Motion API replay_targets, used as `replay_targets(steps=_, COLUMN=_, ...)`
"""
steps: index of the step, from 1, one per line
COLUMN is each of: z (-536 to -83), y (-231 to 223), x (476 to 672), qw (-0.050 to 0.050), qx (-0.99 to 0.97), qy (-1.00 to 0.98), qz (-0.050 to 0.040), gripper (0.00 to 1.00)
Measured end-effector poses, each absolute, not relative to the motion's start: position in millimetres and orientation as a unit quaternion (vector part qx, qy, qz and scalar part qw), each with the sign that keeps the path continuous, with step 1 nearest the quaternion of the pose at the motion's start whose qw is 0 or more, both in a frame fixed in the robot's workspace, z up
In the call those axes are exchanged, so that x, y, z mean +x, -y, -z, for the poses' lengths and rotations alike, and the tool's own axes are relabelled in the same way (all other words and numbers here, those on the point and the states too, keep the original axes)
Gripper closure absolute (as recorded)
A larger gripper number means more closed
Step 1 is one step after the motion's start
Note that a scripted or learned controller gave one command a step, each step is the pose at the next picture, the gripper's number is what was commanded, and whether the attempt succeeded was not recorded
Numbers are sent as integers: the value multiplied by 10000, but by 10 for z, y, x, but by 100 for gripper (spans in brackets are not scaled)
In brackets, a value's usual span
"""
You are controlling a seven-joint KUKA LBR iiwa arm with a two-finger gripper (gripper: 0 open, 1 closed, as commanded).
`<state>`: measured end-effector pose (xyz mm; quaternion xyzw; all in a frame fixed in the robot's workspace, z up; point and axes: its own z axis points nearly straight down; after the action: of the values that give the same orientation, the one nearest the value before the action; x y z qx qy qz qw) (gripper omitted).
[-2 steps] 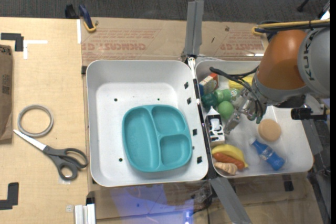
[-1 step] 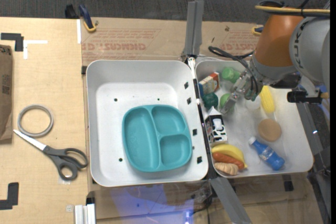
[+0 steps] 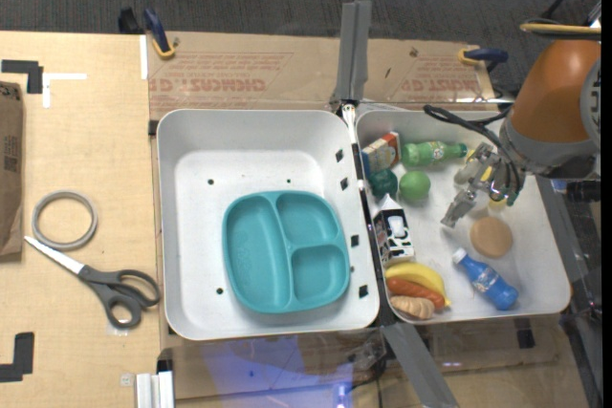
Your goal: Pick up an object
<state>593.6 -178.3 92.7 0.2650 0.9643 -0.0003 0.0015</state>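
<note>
Bins sit side by side: the left bin (image 3: 182, 205) holds a teal divided tray (image 3: 286, 250); the right bin (image 3: 545, 253) holds a green bottle (image 3: 432, 152), green ball (image 3: 415, 185), banana (image 3: 417, 279), blue bottle (image 3: 486, 280) and tan round object (image 3: 491, 237). My end effector (image 3: 462, 205) hangs released, grasping nothing, just beside that tan object.

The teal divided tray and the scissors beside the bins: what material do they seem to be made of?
The teal tray looks like smooth moulded plastic: one even colour, rounded compartment walls, a soft sheen. The scissors appear to have pale metal blades and grey handles, probably plastic, though the finish is hard to tell.
</note>
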Motion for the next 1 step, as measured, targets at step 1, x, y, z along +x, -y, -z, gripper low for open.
replay_targets(steps=1, z=-918, y=1841, x=5061, qw=2, qx=2662, qy=-9639, qz=-1, gripper=0)
